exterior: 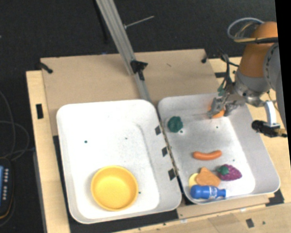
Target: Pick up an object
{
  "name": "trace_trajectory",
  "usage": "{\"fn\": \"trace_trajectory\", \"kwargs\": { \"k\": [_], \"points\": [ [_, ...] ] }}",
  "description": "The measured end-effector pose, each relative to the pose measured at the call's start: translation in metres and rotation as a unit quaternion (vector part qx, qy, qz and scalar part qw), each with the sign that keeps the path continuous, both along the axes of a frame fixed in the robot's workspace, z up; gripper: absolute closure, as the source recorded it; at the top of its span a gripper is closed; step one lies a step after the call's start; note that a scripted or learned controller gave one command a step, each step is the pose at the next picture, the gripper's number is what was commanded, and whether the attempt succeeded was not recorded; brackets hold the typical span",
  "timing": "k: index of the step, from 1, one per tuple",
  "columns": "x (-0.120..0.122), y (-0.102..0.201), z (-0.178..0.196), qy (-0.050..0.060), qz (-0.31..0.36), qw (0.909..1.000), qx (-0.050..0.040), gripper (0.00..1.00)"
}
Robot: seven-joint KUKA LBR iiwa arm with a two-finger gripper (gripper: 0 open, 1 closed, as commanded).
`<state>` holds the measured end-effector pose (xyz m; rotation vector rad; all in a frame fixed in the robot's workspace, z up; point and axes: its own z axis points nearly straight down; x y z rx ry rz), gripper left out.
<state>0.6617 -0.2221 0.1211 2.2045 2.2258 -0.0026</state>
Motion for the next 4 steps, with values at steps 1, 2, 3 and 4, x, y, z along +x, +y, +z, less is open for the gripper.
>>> {"fn": "trace_trajectory", "kwargs": {
  "k": [1, 2, 3, 4],
  "points": [
    [0.005, -0.001, 0.065, -0.002, -0.003, 1.0000, 0.0023, 1.00],
    [0.007, -0.003, 0.121, -0.002, -0.002, 1.0000, 0.0022, 1.00],
    [0.007, -0.005, 0.153, 0.000, -0.001, 1.0000, 0.0026, 1.00],
    [0.008, 0.050, 0.159, 0.001, -0.002, 1.0000, 0.0036, 1.00]
  ]
}}
